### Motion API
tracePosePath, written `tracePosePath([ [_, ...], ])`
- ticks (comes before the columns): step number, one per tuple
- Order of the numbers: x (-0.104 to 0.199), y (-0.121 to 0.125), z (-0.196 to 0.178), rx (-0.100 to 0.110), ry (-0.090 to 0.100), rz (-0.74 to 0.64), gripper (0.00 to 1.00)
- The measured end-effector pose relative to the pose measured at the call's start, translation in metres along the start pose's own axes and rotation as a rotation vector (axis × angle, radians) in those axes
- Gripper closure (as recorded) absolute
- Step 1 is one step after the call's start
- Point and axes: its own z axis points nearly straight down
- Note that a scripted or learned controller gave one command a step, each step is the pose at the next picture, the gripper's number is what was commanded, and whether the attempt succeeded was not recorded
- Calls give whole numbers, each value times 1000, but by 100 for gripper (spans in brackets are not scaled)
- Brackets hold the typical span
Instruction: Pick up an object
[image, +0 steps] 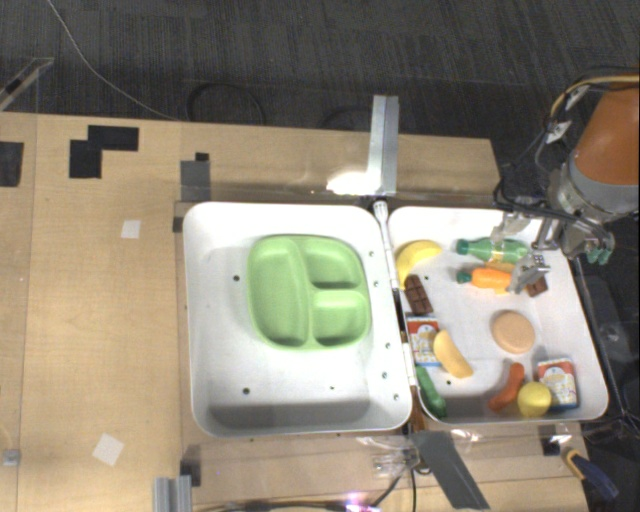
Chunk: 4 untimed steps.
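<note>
The right bin (590, 340) holds several toy foods. My gripper (528, 268) hangs low over its far right part, just right of an orange carrot (490, 279) and a green bottle (490, 248). A small brown piece (538, 287) lies right beside the gripper's tip; whether they touch I cannot tell. Nothing is visibly held. The orange-banded wrist (608, 150) rises at the upper right.
A yellow fruit (418, 255), a chocolate bar (416, 295), a small carton (422, 338), a banana (452, 354), a tan round bun (513, 331), a red sausage (507, 385), a lemon (535, 398) and another carton (559, 380) lie in the right bin. The left bin (215, 330) bears a green divided plate (305, 290).
</note>
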Motion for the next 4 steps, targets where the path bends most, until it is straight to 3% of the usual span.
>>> tracePosePath([
  [1, 91, -13, 89, -2, 8, -87, 0],
  [2, 122, -34, 108, 3, -9, 53, 0],
  [3, 124, -38, 108, 5, -11, -227, 0],
  [4, 105, -39, 108, 5, -5, -411, 0],
])
